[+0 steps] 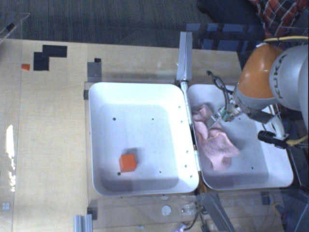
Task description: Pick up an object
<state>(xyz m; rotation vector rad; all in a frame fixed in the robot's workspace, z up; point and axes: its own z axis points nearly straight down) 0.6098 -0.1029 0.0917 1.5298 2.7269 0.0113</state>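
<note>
Here the pink cloth (214, 141) lies crumpled in the right bin (270, 175), against the wall it shares with the left bin (145, 98). You see the gripper (218, 118) at the cloth's upper edge, its tip apparently touching a raised fold; whether it is parted or closed you cannot tell at this size. An orange cube (128, 163) sits alone in the left bin, well apart, an easier rigid target.
</note>
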